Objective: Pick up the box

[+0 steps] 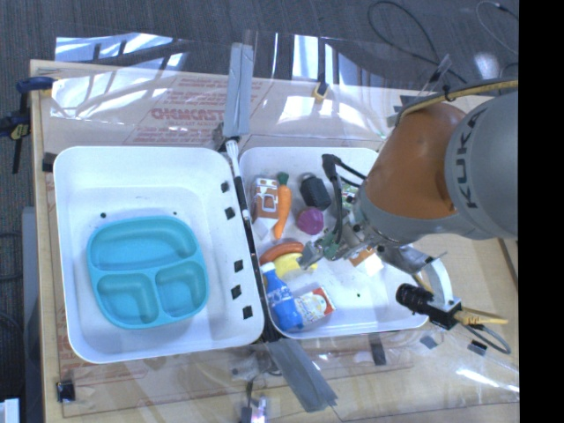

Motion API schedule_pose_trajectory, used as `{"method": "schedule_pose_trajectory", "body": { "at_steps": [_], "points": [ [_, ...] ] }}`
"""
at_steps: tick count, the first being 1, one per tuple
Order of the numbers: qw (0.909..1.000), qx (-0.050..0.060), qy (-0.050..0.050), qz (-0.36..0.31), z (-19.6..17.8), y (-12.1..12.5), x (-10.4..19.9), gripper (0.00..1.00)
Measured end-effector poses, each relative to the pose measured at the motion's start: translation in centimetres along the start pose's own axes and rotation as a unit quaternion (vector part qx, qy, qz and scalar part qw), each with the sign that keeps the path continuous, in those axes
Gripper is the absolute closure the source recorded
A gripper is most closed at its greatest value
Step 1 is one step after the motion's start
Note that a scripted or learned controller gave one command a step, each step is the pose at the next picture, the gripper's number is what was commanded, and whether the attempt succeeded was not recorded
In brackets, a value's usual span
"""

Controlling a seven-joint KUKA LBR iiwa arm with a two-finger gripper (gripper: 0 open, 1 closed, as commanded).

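Note:
The box (264, 197), small and brown-orange with a pale label, stands in the right bin (388, 320) near its far left corner, beside an orange carrot (282, 210). My gripper (324, 250) hangs low over the middle of that bin, to the right of and nearer than the box, and apart from it. It is just above a yellow and orange fruit piece (282, 254). The grey arm with its orange band (414, 170) covers the bin's right part.
The right bin also holds a black object (315, 190), a magenta ball (309, 220), a blue bottle (280, 302) and a red-white packet (314, 305). A blue divided tray (145, 271) lies in the left bin (70, 183). A raised divider (236, 227) separates the bins.

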State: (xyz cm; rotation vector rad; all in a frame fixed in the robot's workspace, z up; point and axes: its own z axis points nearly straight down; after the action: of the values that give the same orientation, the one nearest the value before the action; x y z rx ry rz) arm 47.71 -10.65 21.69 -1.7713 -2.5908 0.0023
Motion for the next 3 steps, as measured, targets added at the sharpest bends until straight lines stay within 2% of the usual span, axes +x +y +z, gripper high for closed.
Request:
{"method": "schedule_pose_trajectory", "body": {
  "at_steps": [1,2,3],
  "points": [
    [0.9992,-0.001,-0.001,0.039,-0.7,4.3,1.4,1.00],
    [0.9956,0.001,0.000,0.094,-0.7,1.8,3.3,1.00],
    [0.9808,-0.001,0.000,0.195,-7.7,1.8,0.7,1.00]
  ]
}}
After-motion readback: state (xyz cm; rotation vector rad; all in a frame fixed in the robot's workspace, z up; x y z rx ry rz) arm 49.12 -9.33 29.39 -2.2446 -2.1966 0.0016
